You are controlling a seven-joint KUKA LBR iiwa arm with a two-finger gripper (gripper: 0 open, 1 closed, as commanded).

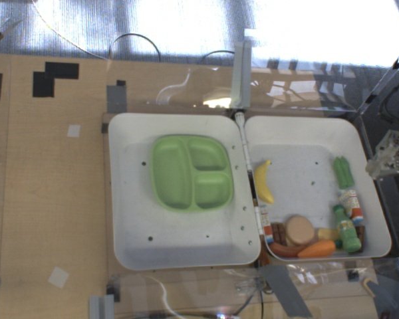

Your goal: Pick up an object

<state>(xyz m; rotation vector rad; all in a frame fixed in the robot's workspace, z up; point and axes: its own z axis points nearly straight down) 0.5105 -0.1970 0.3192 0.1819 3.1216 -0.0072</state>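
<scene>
The right bin (306, 138) holds several toy foods. A yellow banana (263, 181) lies by its left wall. A green vegetable (343, 173), a white-labelled bottle (352, 205) and a green bottle (346, 228) line its right side. At the near edge lie an orange carrot (316, 249), a round tan bun (300, 230) and a brown sausage (284, 249). My gripper (388, 157) hangs just outside the right bin's right rim, level with the green vegetable and apart from every object.
The left bin (130, 198) holds a green divided plate (189, 173) in its middle. A grey post (241, 75) stands behind the seam between the bins. Tan bench surface spreads to the left.
</scene>
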